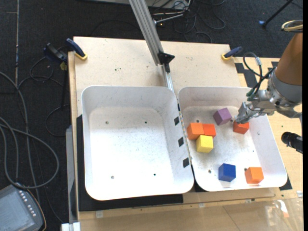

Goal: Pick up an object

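Dark carpet lies all around the bench, with black cables [33, 129] curling over it on the left. You see a pale wooden bench top [120, 61] with two white bins on it, side by side. Yellow-tipped clamps sit at its far corners, one on the left [77, 49] and one on the right [232, 53]. A silver pole [147, 25] slants down from the top and ends between the two bins.

Look at the left bin [130, 138]. It has little dark specks on its floor.

Now look at the right bin [269, 148]. Your blocks are in there. A purple block [222, 116] sits near the middle. Just left of it and a bit nearer to you, two orange blocks [201, 130] sit touching each other, and a yellow block [204, 143] touches their near side. A blue block [227, 172] and another orange block [254, 175] sit close to the near wall, a little apart.

Your arm [291, 76] comes in from the right (grey, with an orange part up high). The gripper [243, 117] is down in the right bin, right over a red block [241, 127]. The red block sits just right of the purple one. You cannot tell if the fingers are wide or narrow, or if they hold the red block.
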`<state>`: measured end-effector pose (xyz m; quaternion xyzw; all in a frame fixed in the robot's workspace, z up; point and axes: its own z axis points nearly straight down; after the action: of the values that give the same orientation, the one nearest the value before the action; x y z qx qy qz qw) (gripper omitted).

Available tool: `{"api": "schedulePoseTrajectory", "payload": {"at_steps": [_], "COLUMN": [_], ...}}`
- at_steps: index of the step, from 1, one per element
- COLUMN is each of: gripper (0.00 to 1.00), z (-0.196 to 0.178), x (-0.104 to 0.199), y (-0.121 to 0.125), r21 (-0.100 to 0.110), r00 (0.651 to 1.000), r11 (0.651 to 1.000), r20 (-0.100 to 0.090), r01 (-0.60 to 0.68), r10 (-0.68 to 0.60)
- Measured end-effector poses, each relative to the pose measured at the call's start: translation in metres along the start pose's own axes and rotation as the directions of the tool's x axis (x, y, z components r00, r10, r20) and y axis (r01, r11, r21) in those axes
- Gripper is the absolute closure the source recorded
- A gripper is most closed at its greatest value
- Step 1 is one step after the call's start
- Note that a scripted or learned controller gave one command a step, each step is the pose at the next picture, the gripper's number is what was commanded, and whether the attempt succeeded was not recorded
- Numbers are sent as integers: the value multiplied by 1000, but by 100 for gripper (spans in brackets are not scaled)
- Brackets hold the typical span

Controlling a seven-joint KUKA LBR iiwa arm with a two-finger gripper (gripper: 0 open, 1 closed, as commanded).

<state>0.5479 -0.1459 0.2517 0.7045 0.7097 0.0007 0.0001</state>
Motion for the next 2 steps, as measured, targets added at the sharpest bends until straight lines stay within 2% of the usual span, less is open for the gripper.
{"api": "schedulePoseTrajectory", "payload": {"at_steps": [2], "gripper": [100], "z": [9], "x": [112], "y": [30], "r21": [1], "r00": [1000], "r11": [1000], "r20": [-1], "r01": [2], "r10": [-2]}}
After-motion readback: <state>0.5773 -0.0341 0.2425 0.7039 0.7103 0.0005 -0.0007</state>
